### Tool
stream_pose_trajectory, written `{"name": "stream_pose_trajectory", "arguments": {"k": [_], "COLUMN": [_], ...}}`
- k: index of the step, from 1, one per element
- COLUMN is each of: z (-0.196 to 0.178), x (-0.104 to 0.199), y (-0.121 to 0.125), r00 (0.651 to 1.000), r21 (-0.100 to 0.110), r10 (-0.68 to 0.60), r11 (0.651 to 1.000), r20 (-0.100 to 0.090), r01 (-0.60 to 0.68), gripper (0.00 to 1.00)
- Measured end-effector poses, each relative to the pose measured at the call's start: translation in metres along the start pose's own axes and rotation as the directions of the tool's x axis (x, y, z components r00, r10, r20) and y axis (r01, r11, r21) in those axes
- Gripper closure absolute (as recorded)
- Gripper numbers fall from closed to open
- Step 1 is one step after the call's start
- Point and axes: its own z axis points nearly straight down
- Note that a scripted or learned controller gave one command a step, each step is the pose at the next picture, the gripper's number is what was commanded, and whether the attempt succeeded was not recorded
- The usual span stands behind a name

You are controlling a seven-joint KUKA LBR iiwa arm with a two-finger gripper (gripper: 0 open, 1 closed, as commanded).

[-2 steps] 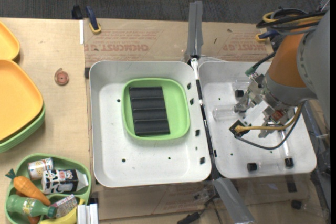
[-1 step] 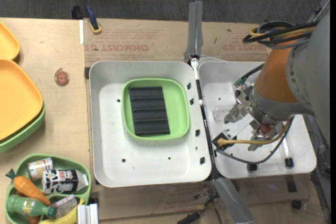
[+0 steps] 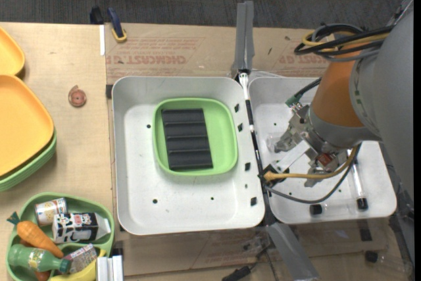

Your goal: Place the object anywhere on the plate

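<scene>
A square green plate (image 3: 225,141) sits in the middle of the left white bin (image 3: 131,161). A black ridged rectangular object (image 3: 187,139) lies flat on the plate, covering most of its centre. The arm comes in from the right, its orange band (image 3: 335,95) over the right white bin (image 3: 375,197). My gripper (image 3: 291,140) hangs low over that bin's left half, close to the divider and well to the right of the plate. Nothing is visible in it.
Orange and green plates (image 3: 23,131) are stacked at the bench's left edge. At the bottom left, a green bowl (image 3: 56,240) holds toy food. Yellow and black cables (image 3: 296,176) trail under the wrist. A small pink disc (image 3: 77,97) lies on the bench.
</scene>
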Motion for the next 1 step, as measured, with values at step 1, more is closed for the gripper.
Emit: {"name": "stream_pose_trajectory", "arguments": {"k": [1], "z": [-0.0272], "x": [-0.0087], "y": [0.0075], "r00": [0.998], "r21": [-0.002], "r10": [0.059], "r11": [0.998], "r20": [-0.001], "r01": [-0.059], "gripper": [0.00]}}
